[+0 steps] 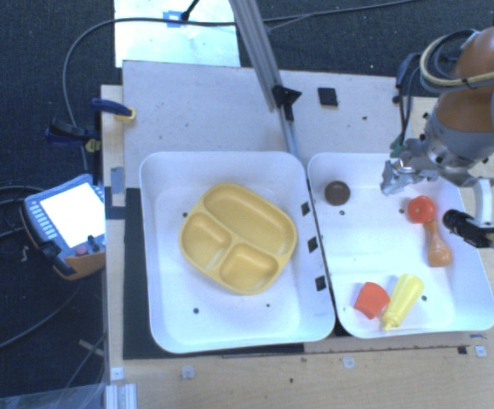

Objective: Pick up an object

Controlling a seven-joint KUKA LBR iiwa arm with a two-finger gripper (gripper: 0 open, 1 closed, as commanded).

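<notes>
I see the gripper (398, 177) over the right bin's (477, 309) far side, near the orange maraca (427, 220); its opening I cannot tell.

One camera watches me from above the bench (230, 109), fixed, tilted down at a slant so the far edge of the board sits at the top of its picture and the near edge at the bottom. It stands back enough to take in both white bins whole, the left bin (157, 254) and the right bin (477, 305), side by side, with dark floor showing to the left and far beyond. My arm (477, 83) enters from the right side of its picture.
</notes>
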